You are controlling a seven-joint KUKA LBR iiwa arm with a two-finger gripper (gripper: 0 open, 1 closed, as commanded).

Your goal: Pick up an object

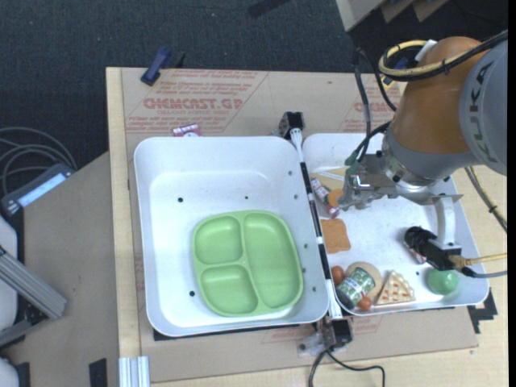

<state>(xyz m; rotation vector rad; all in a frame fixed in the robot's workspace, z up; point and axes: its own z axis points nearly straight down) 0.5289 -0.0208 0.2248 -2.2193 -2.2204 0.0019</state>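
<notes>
My gripper (355, 193) hangs low over the upper left part of the right bin (379, 230), under the grey and orange wrist. Just left of it, by the bin's left wall, lies a small red and white item (321, 190). Below the gripper, a flat brown square like a slice of toast (334, 235) lies on the bin floor. Along the front edge sit a green-labelled can (358, 285), a pizza slice (395, 289) and a green ball (442, 280). No object can be seen in the gripper.
The left bin (161, 216) holds a green divided plate (246, 262). A pale yellowish wedge (327, 174) lies near the right bin's back left corner. A small orange piece (337, 273) sits beside the can. The arm covers the right bin's upper right.
</notes>
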